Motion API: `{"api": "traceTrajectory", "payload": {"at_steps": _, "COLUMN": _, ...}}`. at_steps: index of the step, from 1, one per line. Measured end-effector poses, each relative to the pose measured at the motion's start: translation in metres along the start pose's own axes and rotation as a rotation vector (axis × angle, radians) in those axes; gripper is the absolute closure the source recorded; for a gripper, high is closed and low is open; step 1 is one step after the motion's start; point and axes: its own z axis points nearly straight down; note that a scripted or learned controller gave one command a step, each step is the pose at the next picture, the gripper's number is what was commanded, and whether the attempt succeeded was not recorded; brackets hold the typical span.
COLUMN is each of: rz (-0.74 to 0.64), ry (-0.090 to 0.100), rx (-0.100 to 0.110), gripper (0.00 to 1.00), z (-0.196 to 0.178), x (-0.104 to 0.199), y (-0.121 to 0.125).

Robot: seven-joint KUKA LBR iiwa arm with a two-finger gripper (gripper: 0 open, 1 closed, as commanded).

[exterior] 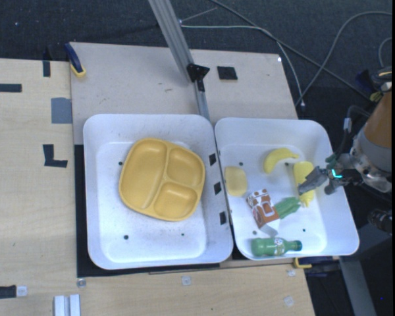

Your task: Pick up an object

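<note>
- The gripper [319, 180] hung over the right edge of the right bin [336, 232], with its dark fingers reaching inward toward the bin's contents. Whether the claw stood wide or narrow could not be told at this size, and nothing was visible between the fingers.
- No object was lifted. The nearest candidates were a yellow block [303, 172] and a green item [287, 208], both close to the fingertips near the right wall.
- Risk: these pieces lay close together, along with a red-and-white carton [262, 207]. A descent here was judged likely to strike two items at once and push them apart rather than grip one.
- Risk: the nearby bin wall could have blocked one finger and spoiled the closure.
- Other candidates were a curved yellow piece [280, 158], a pale yellow block [236, 180] and a green bottle [276, 245] at the front edge.
- The left bin [105, 242] held a yellow divided plate [162, 178], well apart from the gripper.
</note>
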Motion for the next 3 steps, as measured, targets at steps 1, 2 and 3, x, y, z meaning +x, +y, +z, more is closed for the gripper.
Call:
{"api": "traceTrajectory", "payload": {"at_steps": 1, "rz": -0.001, "ry": -0.001, "rx": -0.004, "gripper": 0.00, "z": -0.001, "x": 0.000, "y": 0.001}}
{"api": "traceTrajectory", "payload": {"at_steps": 2, "rz": 0.000, "ry": 0.000, "rx": 0.001, "gripper": 0.00, "z": 0.062, "x": 0.003, "y": -0.001}}
{"api": "traceTrajectory", "payload": {"at_steps": 3, "rz": 0.000, "ry": 0.000, "rx": -0.002, "gripper": 0.00, "z": 0.115, "x": 0.004, "y": -0.001}}
